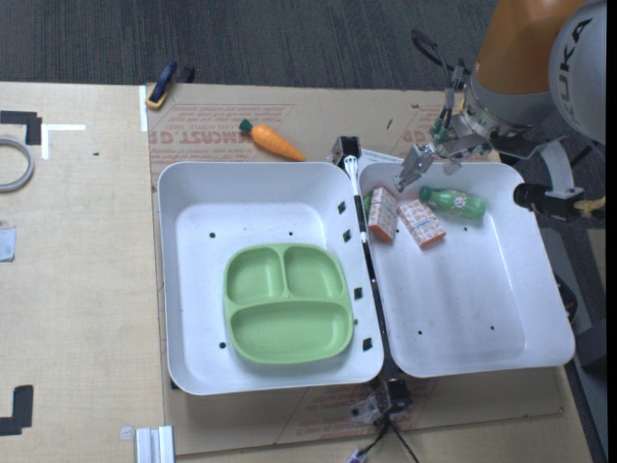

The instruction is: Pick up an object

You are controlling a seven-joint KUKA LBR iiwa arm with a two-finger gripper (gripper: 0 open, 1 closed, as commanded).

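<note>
In the right bin (482,336), near its far side, lie three things: a green bottle (455,203) on its side, a small red-and-white carton (383,213) and a second carton (422,225) tilted beside it. My gripper (431,160) hangs over the bin's far rim, just above and left of the bottle. Its fingers stand open with nothing between them. One fingertip (411,173) points down toward the gap between the upright carton and the bottle.
The left bin (193,258) holds a green divided plate (287,302). A toy carrot (273,140) lies on the cardboard behind the bins, and a blue marker (162,83) lies farther back left. A clamp (346,149) sits between the bins' far corners.
</note>
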